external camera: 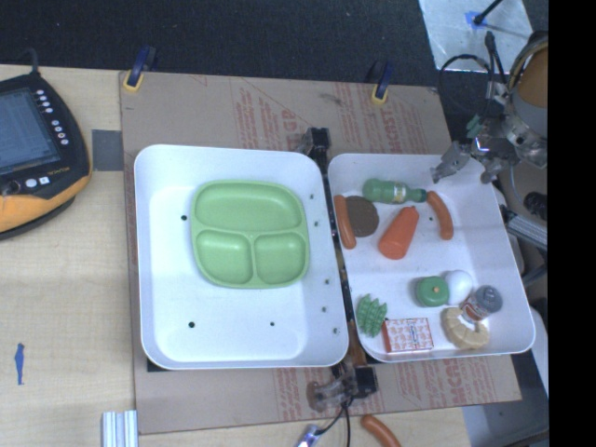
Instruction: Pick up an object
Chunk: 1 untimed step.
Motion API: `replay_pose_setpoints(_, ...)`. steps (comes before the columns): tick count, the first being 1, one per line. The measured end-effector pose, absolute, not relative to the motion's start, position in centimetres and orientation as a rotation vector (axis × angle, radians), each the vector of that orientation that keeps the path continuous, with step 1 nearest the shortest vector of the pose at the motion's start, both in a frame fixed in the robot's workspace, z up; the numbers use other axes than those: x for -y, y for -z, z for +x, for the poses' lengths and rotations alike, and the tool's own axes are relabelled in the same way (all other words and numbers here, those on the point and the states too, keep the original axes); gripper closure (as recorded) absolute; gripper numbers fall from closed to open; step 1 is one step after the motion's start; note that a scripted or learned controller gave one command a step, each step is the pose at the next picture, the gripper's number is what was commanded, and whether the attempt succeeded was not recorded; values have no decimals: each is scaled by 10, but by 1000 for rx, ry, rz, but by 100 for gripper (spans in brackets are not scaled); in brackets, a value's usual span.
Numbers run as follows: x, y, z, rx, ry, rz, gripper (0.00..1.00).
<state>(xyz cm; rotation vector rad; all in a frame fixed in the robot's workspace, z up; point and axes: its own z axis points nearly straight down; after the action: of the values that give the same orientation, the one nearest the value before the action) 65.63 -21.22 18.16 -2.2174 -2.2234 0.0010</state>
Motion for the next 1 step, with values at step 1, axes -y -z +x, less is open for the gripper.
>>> replay_pose_setpoints(1, 212, -91, 615, 2225, -7, -2214, 0)
